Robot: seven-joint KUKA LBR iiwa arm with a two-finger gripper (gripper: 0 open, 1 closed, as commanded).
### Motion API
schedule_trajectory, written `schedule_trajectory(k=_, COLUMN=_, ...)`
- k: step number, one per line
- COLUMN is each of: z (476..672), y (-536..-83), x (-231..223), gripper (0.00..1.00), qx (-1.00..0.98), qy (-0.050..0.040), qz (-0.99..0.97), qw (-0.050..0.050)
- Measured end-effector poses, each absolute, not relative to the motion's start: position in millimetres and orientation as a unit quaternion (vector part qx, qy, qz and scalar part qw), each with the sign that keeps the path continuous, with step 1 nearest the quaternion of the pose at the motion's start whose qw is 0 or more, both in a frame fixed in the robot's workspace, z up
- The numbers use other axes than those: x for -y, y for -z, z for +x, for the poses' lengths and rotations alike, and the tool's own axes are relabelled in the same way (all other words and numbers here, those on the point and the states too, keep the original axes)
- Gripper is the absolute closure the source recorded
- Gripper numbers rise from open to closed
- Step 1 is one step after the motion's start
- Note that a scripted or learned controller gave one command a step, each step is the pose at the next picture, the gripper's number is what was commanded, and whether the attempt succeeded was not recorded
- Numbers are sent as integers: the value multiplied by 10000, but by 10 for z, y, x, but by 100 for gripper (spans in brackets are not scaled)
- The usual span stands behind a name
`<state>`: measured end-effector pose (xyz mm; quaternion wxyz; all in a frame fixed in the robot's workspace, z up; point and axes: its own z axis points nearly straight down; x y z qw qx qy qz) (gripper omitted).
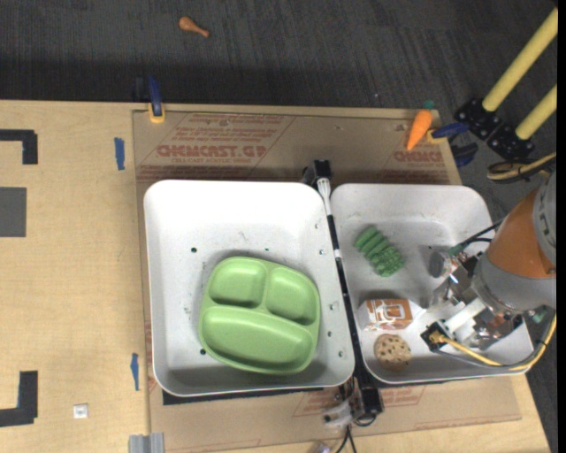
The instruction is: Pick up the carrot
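Carrot [420, 128] lay outside both bins, on the printed cardboard sheet [221, 146] behind the R bin [402, 199], near that sheet's back-right corner. It was orange w/ a small green top, tilted, tip toward the bin, just beside a blue clamp [448, 131]. Nothing was touching it apart from the sheet.

Arm [522, 248] came in from the right, low over the R bin's right-front part. Orange band sat above a grey wrist, w/ cables and a yellow hose looping by the bin's front wall. Fingers [451, 299] pointed into the bin, well apart from the carrot; couldn't tell if they were open or shut, and nothing was seen between them.

R bin also held a green ridged piece [380, 249] toward the back-left, a brown and white packet [389, 312] nearer the front, and a round cookie [393, 349] just in front of the packet.

L bin [177, 212] held a green divided plate [262, 313], three compartments, sitting front-centre.

Both bins sat side by side on the desk [71, 292]. A small orange object [193, 26] lay on the dark floor beyond the desk, too small to ID.
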<state>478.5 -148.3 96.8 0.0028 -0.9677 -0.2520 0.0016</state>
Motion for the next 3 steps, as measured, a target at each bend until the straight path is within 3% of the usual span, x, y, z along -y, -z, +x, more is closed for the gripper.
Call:
schedule_trajectory(k=1, z=4820, y=-895, x=2009, gripper=0, qx=3645, qy=33, qz=-9311, qw=105)
schedule_trajectory(k=2, z=4820, y=-895, x=2043, gripper=0, qx=4419, qy=41, qz=-8969, qw=157)
schedule_trajectory(k=3, z=4833, y=-887, x=1797, gripper=0, qx=1944, qy=48, qz=-9809, qw=12)
